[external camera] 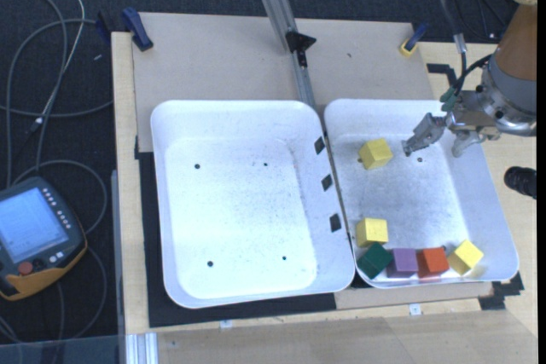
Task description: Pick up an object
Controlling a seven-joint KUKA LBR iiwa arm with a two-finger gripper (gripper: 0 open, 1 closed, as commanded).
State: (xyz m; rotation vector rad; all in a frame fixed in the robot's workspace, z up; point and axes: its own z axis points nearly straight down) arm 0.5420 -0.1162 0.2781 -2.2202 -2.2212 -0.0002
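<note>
The nearest candidate is a yellow cube (375, 154) lying alone in the upper part of the right bin (478, 183), turned a little so its edges run at a slant to the bin walls. It sits just left of the claw (441, 140), slightly lower in the view, with a strip of bare bin floor between them; nothing touches it. Being a cube, it has no long axis to speak of, so the turn of its faces matters more than any length.

The claw hangs over the upper right of the same bin, its two fingers spread apart, one reaching toward the cube (420, 139) and the other nearer the wrist. Nothing lies between them, so it is released and carries nothing. To my eye the coming move turns on a short shift leftward and then a descent, with the fingers lined up to the cube's slanted faces.

Further off, along the bin's lower edge, lie a second yellow cube (372, 231), a green block (374, 261), a purple block (403, 261), a red block (432, 262) and a yellow block (467, 257), packed near each other and so harder to straddle. The left bin (171, 132) is well apart from the claw.
</note>
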